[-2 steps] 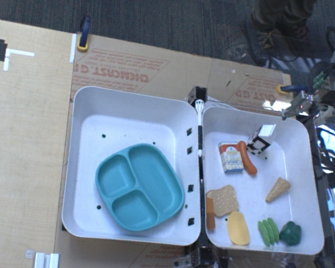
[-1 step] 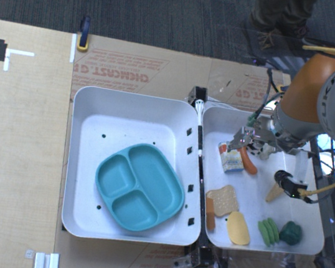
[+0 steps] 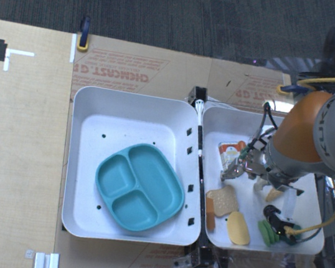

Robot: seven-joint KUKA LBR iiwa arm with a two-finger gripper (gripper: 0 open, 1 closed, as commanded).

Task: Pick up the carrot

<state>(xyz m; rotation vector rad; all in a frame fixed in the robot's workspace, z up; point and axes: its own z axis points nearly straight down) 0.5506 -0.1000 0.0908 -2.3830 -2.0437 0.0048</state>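
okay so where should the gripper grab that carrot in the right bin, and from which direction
Grip the carrot across its narrow width near the middle, coming straight down. It lies flat along the right bin's left wall, partly tucked under the bread slice, so the lower, exposed half is probably the easier target. The gripper sits above it.

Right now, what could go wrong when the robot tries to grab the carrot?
1. The carrot lies tight against the bin wall, so the claw may not fit around it.
2. The bread touches the carrot and could get grabbed or shoved instead.
3. The claw sits up by other food, so it might pick wrong.
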